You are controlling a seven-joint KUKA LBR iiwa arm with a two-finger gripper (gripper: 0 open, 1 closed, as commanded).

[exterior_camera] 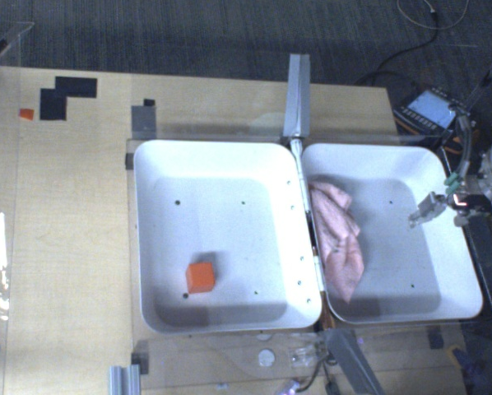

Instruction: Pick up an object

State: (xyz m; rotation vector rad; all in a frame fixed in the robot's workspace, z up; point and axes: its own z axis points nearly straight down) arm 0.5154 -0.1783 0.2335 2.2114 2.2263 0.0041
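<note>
1. You have two candidates: a pink cloth (338,239) lying crumpled along the left wall of the right bin (394,159), and an orange block (201,277) near the front left of the left bin (213,159).
2. Expect the cloth to be light, soft and limp. It will likely sag and drag when lifted, so take it at a raised fold near its bunched middle and pinch deep.
3. The block looks small, stiff and light, with flat faces. A grip across two opposite sides should hold, though it could skid on the smooth bin floor if nudged.
4. The claw (423,211) sits over the right side of the right bin, well apart from the cloth and holding nothing. You cannot tell from this view whether it is released or clenched.
5. The arm reaches in from the right edge of the counter (65,262), wrist low, claw pointing left toward the cloth.
</note>
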